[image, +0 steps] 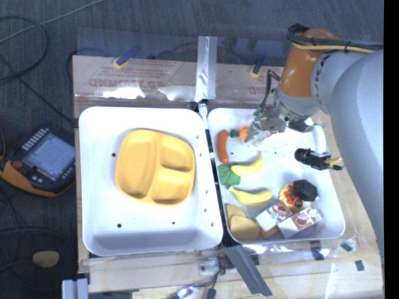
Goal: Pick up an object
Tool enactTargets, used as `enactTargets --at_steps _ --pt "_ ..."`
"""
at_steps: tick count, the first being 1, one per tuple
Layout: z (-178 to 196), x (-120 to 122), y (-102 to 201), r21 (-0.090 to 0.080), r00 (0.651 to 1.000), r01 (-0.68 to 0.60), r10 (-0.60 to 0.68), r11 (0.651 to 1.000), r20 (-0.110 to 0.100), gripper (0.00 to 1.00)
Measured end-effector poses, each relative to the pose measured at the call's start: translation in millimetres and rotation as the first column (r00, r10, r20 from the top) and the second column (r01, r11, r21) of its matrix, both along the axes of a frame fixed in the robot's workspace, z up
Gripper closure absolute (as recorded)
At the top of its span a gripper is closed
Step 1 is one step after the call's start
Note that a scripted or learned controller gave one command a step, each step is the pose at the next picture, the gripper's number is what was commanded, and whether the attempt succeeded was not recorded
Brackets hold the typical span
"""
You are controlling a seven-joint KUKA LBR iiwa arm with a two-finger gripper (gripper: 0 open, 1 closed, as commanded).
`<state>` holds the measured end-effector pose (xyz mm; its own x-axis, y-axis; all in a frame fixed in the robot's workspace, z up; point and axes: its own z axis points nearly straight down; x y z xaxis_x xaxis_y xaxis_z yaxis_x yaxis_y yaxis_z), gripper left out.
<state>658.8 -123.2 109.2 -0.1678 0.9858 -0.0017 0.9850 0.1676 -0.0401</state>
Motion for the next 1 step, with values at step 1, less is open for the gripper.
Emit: enactTargets --at_steps 1 --pt "-0.1 -0.1 0.0 0.000 1.000 0.000 0.000 1.000 0.000 0.00"
